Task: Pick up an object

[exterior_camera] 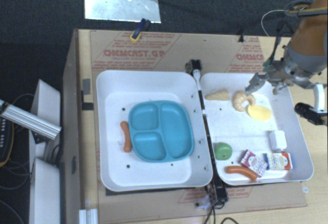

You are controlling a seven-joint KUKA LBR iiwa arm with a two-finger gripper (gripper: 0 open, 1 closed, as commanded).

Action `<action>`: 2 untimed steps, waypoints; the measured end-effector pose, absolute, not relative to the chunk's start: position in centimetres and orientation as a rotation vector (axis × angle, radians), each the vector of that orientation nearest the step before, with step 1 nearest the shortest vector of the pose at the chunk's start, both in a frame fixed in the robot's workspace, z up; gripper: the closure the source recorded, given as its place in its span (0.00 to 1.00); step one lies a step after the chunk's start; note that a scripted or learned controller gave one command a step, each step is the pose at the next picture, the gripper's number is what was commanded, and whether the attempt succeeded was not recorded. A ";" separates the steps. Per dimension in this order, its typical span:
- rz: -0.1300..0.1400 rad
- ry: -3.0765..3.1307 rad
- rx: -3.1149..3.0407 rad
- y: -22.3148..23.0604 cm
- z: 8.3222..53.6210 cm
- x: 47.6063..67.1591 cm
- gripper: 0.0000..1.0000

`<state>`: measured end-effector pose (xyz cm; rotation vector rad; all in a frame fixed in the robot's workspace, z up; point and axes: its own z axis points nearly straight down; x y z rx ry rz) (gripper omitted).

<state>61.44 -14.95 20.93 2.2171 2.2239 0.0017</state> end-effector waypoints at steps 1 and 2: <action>-0.002 2.224 2.221 -18.1 11.5 61.3 0.00; -0.001 2.222 2.221 -20.4 8.4 55.6 0.00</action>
